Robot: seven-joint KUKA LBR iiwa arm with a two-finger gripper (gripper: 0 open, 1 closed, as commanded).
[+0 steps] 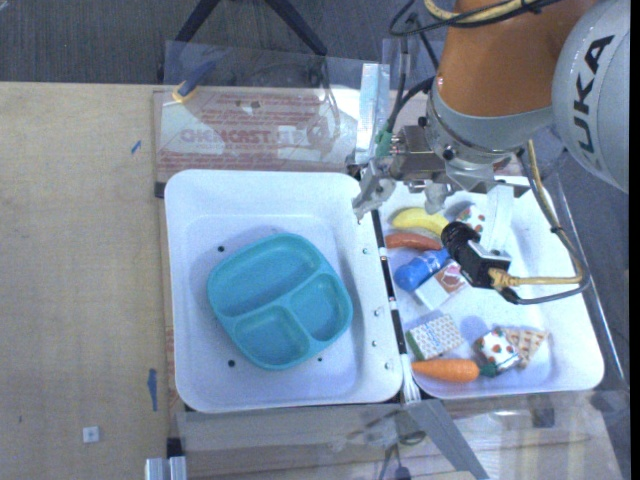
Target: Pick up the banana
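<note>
Banana (420, 220) sits at far end of right bin (580, 363), just above hot dog (412, 240) and blue bottle (420, 269). Gripper (405, 190) hovers right over it, mostly hidden under wrist, honestly can't tell jaw state. Carrot (446, 370) at near edge. Teal divided plate (280, 300) in left bin (190, 268).

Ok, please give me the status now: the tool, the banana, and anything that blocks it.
Tool low over right bin, grip state unclear. Banana lying in bin, partly under tool. Hot dog right beside banana.
</note>
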